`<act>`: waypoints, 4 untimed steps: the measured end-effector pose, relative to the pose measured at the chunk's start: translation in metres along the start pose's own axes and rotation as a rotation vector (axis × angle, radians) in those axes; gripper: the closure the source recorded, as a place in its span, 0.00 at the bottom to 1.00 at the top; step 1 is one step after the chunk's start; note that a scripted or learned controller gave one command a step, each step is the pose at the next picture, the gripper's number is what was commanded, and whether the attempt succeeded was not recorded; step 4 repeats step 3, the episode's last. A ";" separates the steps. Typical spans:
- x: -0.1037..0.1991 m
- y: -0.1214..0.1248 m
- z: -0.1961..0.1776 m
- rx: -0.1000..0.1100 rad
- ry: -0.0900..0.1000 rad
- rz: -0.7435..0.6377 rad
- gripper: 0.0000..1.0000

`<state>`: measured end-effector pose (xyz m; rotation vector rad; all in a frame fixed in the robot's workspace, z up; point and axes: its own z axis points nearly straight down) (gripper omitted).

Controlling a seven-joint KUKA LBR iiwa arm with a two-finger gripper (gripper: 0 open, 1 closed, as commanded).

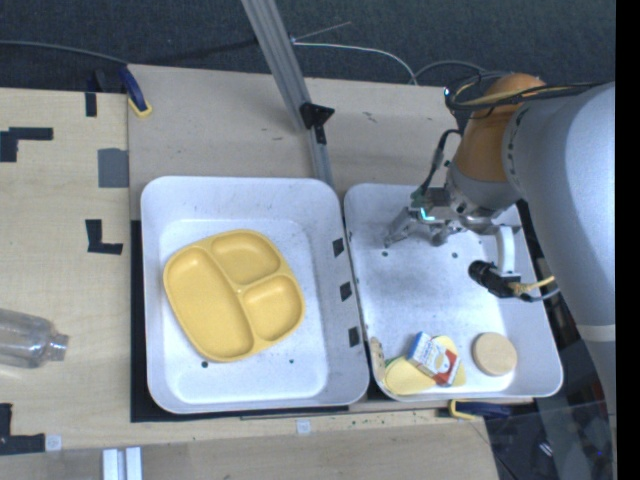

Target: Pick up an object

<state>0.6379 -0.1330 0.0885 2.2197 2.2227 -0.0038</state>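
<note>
Two bins, one arm over the right one

Two shallow white bins sit side by side on the bench. The left bin (160, 368) holds a yellow divided tray (232, 293) with three compartments, lying slightly askew toward the bin's left half.

The right bin (375, 208) carries its things along the near edge: a pale yellow piece (402, 376) at the near left, a small packet with blue, white and red print (436, 356) resting partly on it, and a round tan disc (494, 353) just right of the packet. The packet's print is too small to read, and the yellow piece is partly covered, so its shape is hard to judge.

The arm (570, 198) enters from the right and its grey bulk hides the bin's far right corner. The gripper (400, 233) hangs over the far part of the right bin, well apart from the three things near the front; the fingers look spread narrowly with nothing between them, though they are small and dark. A black part (490, 276) with a yellow cable sticks out below the wrist.

At the left edge a clear bottle (30, 340) is cut off by the frame. A metal pole (280, 58) slants across the far side.
</note>
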 end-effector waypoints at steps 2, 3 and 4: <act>0.033 -0.103 -0.010 0.002 0.004 0.002 1.00; 0.014 -0.061 -0.001 -0.001 0.004 -0.001 1.00; 0.014 -0.061 -0.001 -0.001 0.004 -0.001 1.00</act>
